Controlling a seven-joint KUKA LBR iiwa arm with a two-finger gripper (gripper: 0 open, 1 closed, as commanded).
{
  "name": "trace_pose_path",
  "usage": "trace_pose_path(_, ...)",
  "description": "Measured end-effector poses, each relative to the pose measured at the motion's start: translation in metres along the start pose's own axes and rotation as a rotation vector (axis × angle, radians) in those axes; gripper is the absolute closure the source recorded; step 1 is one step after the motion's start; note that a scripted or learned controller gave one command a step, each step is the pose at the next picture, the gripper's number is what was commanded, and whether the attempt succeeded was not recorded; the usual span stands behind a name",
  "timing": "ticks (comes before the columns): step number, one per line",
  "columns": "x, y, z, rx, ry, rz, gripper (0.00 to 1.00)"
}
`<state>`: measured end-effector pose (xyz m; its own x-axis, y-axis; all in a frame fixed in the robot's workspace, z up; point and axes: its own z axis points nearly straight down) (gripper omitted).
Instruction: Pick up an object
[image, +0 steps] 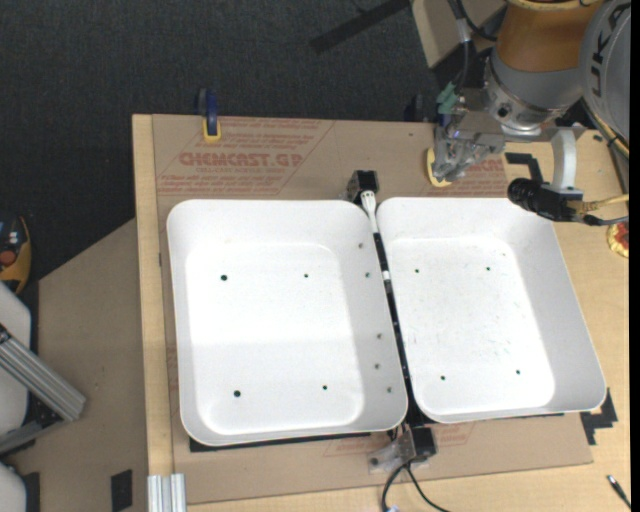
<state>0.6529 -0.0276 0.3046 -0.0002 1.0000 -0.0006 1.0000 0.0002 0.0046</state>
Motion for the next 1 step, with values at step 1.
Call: trace_pose_path(1, 0.016, -0.0276, -0.0208, 0.005, 0.001, -0.002, 1.0)
